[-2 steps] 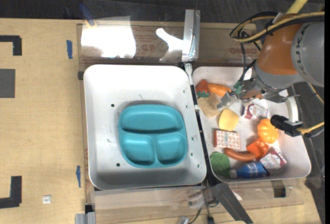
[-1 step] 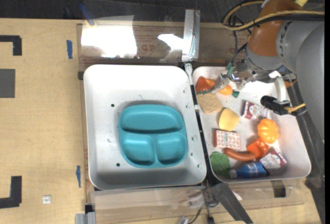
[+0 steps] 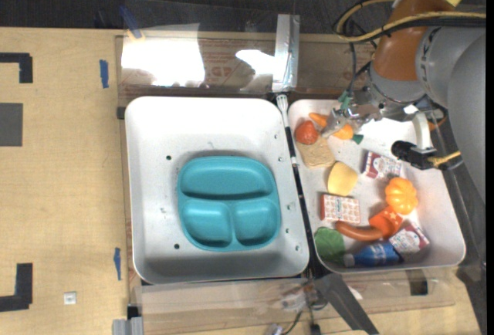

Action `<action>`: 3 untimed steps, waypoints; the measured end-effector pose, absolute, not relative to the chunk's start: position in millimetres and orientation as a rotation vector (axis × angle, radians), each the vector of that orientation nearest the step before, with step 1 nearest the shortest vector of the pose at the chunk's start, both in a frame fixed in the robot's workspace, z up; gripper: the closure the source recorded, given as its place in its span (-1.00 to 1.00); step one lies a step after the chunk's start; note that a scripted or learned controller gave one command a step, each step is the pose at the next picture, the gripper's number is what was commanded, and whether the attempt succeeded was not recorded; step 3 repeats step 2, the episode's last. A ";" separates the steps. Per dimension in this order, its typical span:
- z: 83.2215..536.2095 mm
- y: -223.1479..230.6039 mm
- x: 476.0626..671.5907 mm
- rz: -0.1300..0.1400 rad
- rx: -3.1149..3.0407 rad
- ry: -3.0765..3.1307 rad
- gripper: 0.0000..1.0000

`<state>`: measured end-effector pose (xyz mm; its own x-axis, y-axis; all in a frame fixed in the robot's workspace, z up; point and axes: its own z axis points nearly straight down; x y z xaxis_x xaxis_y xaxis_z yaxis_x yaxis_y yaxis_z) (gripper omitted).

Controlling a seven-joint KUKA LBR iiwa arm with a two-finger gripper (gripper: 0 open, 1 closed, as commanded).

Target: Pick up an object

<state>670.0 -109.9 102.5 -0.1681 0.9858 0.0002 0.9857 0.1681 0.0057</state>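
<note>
Orange and grey crowd the far corner of the right bin [image 3: 455, 245], where my arm [image 3: 432, 48] reaches down and my tool [image 3: 343, 119] sits low among the toys; whether it is wide, narrow or closed on anything I cannot tell, since the tip is small and lost against the clutter. Just beside it lie an orange carrot [image 3: 345, 131] and a red tomato [image 3: 307, 133], with a tan slice of bread [image 3: 316, 153] touching the tomato; any of these could be the thing I am after, and none is plainly in my grasp.

Nearer the camera the bin holds a yellow wedge [image 3: 343, 178], a small carton [image 3: 382, 166], a red-and-white box [image 3: 340, 208], an orange pumpkin [image 3: 400, 194], a sausage [image 3: 356, 231], a green vegetable [image 3: 329, 242] and a blue bottle [image 3: 376, 255]; the left bin [image 3: 147, 133] carries a teal tray [image 3: 228, 201].

My worry is the crowding by the bin wall; the tool could close on two pieces at once, or pinch the carrot by its tapered end so that it squirts free; it could also nudge the tomato so it rolls off; and working this close to the rim, a low approach might strike the wall or the divider between the bins.
</note>
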 end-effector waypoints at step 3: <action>201.0 9.8 597.7 0.002 2.182 2.262 1.00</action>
